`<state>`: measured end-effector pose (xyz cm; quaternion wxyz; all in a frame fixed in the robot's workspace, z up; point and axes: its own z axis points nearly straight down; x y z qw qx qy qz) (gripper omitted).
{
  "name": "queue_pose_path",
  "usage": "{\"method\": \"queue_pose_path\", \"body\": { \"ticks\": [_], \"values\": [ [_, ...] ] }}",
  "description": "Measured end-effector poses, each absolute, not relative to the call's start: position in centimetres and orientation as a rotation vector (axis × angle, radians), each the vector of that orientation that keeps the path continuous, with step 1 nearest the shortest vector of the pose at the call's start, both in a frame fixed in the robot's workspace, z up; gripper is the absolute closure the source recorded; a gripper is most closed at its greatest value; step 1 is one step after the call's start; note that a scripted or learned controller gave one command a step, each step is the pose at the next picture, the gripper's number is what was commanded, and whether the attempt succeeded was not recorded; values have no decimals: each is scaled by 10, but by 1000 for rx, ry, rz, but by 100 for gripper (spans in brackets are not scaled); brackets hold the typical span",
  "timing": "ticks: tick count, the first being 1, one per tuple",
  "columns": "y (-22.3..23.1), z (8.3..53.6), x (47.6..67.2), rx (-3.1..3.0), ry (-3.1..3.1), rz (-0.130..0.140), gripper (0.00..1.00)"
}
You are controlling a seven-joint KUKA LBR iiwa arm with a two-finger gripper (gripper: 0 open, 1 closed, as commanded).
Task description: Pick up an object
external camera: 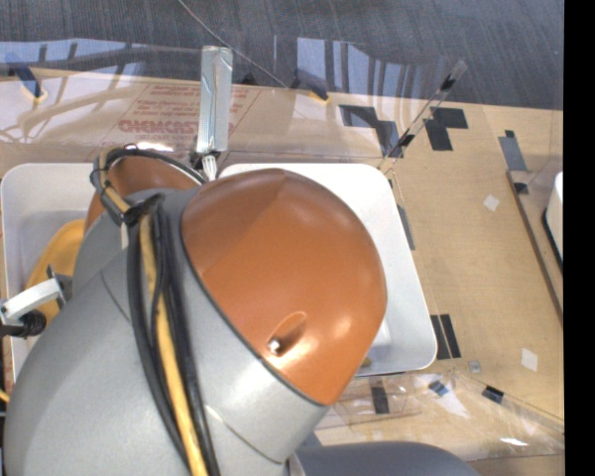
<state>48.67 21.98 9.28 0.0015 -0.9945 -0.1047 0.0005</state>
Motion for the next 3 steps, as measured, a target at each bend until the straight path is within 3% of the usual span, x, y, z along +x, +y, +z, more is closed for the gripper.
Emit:
{"method": "queue_pose_path", "body": {
  "ticks": [1,2,3],
  "values": [
    [114,94,479,-3120,-327,-10,100],
    [204,93,477,-3121,-378,-4,100],
    [205,102,475,-3114,-435,7,100]
  ]
}}
